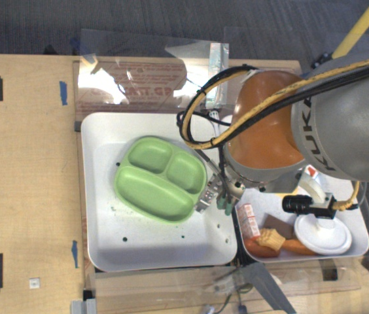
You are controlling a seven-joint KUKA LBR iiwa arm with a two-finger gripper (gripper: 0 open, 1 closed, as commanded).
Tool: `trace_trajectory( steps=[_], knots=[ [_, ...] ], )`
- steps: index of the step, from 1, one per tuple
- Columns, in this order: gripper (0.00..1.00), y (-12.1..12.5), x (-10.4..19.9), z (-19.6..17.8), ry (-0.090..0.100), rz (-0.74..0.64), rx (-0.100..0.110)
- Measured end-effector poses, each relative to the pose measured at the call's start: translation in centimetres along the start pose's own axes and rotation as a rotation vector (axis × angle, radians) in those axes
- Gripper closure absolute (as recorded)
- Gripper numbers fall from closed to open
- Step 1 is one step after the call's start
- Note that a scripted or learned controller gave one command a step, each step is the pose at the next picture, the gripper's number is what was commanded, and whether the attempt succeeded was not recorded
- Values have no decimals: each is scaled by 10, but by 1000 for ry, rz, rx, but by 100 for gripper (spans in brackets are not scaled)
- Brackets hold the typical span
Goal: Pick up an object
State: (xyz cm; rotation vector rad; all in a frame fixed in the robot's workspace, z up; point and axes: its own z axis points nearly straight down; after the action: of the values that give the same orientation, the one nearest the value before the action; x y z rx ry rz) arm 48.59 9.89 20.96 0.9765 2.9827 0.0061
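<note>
A light green plate (161,178) with three compartments lies tilted in the left white bin (106,241), toward its back and middle. My gripper (214,196) hangs below the orange band of the arm (263,126), right at the plate's right-hand rim and close to the bin's right wall. The wrist hides whether it touches the plate. Nothing is seen lifted off the bin floor.
The right bin (361,237) holds a red and white packet (247,220), a brown block (277,224), a tan piece (270,241), an orange carrot-like thing (297,246) and a white round dish (325,234). The arm's body covers that bin's back half.
</note>
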Motion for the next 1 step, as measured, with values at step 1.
trace_trajectory(
  steps=[1],
  knots=[
    [0,2,8,-46,-2,136,0]
  ],
)
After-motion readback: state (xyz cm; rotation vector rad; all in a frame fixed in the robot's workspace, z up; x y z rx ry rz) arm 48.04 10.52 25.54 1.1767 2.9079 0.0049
